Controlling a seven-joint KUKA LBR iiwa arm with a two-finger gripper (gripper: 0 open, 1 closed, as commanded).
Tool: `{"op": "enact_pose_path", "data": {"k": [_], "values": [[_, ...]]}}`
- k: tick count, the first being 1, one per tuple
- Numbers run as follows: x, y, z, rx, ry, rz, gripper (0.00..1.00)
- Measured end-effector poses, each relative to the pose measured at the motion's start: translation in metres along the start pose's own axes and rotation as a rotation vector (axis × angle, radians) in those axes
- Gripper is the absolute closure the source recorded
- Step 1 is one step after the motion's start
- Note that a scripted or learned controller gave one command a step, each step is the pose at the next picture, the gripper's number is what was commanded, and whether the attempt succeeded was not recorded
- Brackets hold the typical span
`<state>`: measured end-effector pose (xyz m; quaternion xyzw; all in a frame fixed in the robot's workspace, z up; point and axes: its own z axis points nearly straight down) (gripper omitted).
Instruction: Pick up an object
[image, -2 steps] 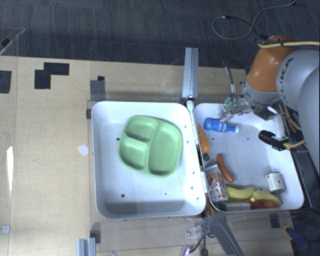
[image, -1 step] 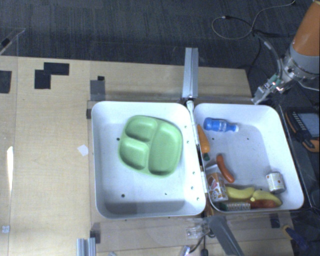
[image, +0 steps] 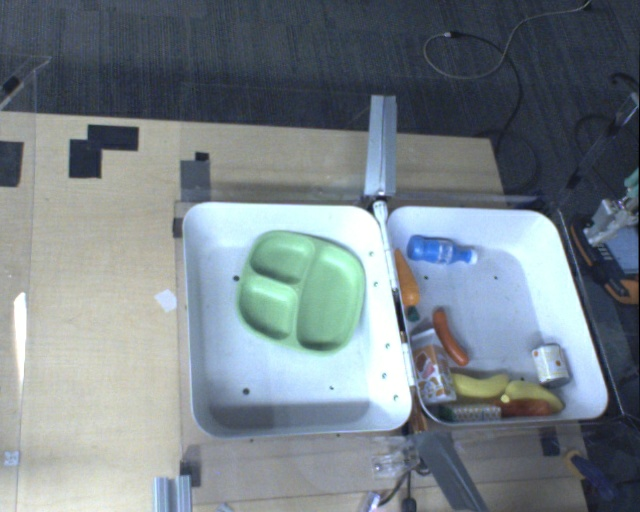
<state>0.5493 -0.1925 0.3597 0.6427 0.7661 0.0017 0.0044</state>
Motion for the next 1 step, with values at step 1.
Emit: {"op": "enact_pose_path", "data": {"k": [1], "values": [[-0.0218,0.0666,0.1120,0.005,0.002,0.103,1.00]]}}
